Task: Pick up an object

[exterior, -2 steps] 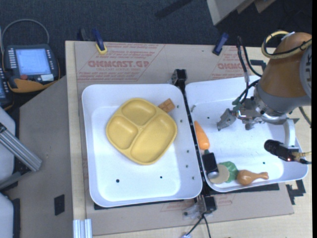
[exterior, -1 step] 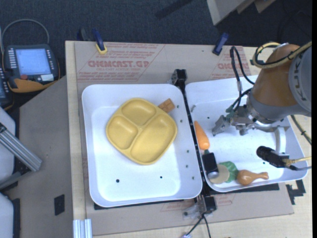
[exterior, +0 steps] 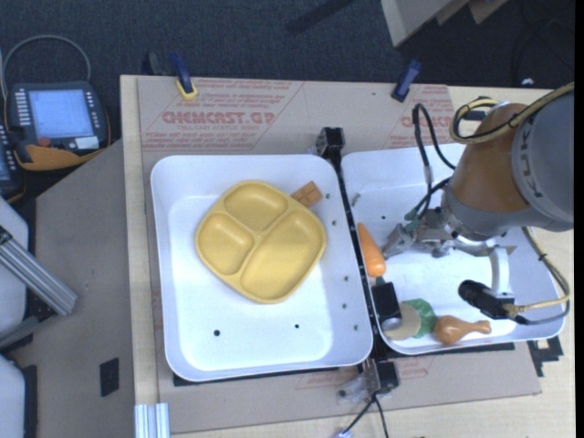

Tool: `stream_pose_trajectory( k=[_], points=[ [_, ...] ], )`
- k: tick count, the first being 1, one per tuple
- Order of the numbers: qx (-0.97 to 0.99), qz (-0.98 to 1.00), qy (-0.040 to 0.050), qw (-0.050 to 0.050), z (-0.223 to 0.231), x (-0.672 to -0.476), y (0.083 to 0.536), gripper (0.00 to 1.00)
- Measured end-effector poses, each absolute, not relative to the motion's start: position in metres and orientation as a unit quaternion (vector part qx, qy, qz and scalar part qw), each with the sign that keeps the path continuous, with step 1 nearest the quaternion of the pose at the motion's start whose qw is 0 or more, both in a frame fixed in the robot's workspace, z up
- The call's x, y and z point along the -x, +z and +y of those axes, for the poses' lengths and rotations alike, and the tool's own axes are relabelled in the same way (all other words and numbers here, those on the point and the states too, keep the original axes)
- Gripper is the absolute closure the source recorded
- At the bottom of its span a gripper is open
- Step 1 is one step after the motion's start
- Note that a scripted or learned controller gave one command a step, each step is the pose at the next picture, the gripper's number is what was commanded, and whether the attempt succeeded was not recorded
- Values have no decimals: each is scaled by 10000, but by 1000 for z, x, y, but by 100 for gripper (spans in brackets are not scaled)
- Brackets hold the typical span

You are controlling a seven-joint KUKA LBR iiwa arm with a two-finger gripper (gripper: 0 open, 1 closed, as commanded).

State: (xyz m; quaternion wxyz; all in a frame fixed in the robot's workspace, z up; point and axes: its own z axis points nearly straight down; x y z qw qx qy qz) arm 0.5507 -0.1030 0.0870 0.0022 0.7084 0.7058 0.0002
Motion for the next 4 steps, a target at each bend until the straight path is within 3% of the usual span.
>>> stream_pose_trajectory(
  k=[1,3,4],
  points=[
    [-7083,7059,33,58,-103,-553,101,100],
    [-7070,7072,12,21,-107,-560,207,100],
    [-7069,7073,17,27,-108,-552,257,100]
  ],
)
